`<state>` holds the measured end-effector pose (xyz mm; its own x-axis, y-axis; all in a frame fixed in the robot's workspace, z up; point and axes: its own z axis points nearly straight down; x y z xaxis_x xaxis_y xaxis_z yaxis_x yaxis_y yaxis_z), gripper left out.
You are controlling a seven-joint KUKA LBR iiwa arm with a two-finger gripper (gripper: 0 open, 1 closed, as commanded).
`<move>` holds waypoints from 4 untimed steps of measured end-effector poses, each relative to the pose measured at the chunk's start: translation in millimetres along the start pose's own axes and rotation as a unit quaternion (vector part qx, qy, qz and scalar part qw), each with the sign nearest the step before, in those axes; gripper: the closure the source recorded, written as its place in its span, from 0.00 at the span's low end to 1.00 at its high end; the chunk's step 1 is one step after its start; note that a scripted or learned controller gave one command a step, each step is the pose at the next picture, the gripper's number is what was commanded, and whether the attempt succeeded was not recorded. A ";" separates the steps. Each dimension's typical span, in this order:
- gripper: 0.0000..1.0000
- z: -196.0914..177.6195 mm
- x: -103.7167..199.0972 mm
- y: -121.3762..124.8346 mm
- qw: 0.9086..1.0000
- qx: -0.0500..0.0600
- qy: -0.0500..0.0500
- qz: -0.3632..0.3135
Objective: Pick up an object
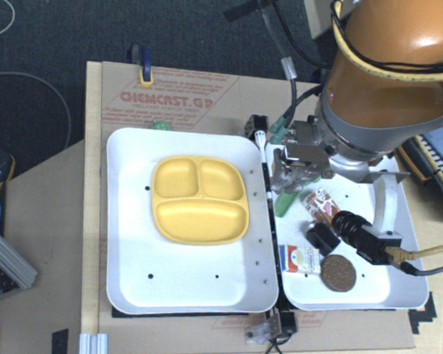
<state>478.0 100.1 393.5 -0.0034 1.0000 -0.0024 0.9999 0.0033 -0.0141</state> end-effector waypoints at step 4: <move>1.00 -48.9 -0.7 3.0 1.000 -0.013 0.002 0.000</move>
